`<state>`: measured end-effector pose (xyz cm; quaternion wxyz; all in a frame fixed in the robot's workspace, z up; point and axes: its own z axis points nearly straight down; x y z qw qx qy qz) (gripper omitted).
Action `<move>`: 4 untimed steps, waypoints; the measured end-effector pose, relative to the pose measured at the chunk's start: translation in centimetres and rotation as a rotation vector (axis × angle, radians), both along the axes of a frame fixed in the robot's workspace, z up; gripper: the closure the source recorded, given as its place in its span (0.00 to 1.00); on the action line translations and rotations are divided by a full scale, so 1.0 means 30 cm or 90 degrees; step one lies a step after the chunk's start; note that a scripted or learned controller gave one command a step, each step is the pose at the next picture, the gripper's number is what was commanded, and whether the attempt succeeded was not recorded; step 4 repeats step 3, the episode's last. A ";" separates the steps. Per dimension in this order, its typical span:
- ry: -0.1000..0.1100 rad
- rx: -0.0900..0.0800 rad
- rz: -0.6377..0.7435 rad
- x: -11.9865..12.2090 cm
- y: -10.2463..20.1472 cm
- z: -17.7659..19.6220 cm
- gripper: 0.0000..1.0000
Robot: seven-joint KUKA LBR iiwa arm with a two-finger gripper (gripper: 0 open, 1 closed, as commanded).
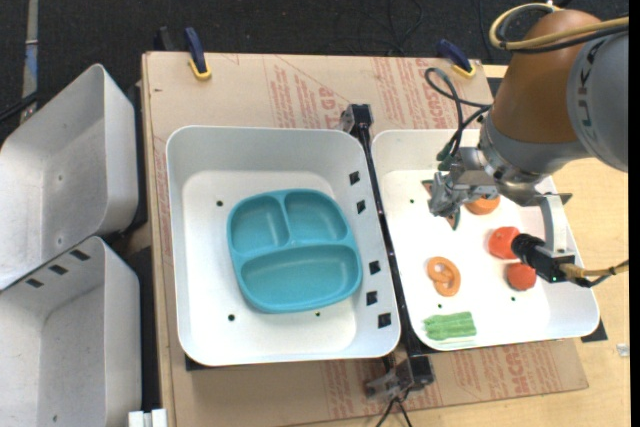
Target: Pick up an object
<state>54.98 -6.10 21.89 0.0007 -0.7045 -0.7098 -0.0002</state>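
My gripper hangs over the upper left part of the right bin, open, with nothing between its fingers. An orange object lies just to its right, partly hidden by the wrist. Lower in the same bin lie a red object, a red-orange one, an orange curled piece and a flat green piece.
The left bin holds a teal divided plate. A black divider with clips runs between the bins. Two tilted white trays stand off the bench at the left. The arm reaches in from the upper right.
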 end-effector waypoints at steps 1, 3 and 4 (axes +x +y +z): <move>0.000 0.000 0.000 -0.008 0.169 -0.017 1.00; -0.002 0.001 0.001 0.049 0.513 0.054 1.00; -0.002 0.001 0.001 0.049 0.513 0.054 1.00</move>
